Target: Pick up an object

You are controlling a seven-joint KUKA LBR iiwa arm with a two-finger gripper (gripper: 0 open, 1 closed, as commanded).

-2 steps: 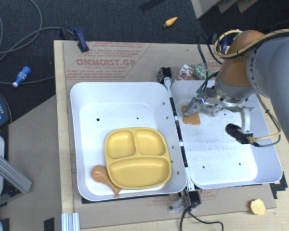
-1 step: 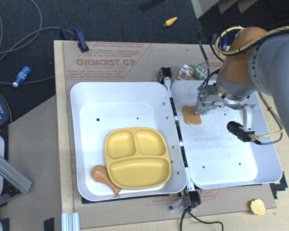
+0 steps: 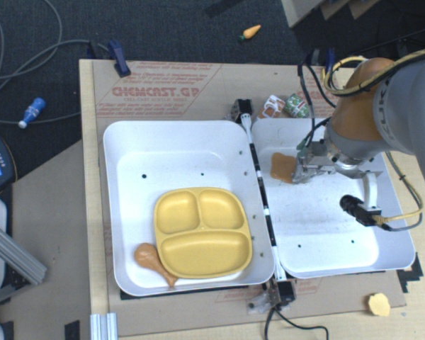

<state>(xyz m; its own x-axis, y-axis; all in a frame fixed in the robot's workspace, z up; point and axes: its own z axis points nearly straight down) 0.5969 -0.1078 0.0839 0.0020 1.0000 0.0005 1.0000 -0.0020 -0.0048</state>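
Note:
A flat brown piece, like a slice of toast (image 3: 282, 167), lies at the left side of the right bin (image 3: 326, 253), close to the divider between the bins. My gripper (image 3: 302, 167) is low over the right bin, right against the brown piece's right edge; the arm's grey body and orange band cover the bin's upper right part. In the left bin (image 3: 127, 154) a yellow divided plate (image 3: 202, 231) rests toward the front. A tan drumstick-shaped toy (image 3: 153, 259) lies by the plate's lower left corner.
Small wrapped packets (image 3: 285, 106) sit on the bench behind the right bin. A yellow lump (image 3: 377, 304) lies on the bench at the front right. A black cable and plug (image 3: 360, 210) hang from the arm over the right bin.

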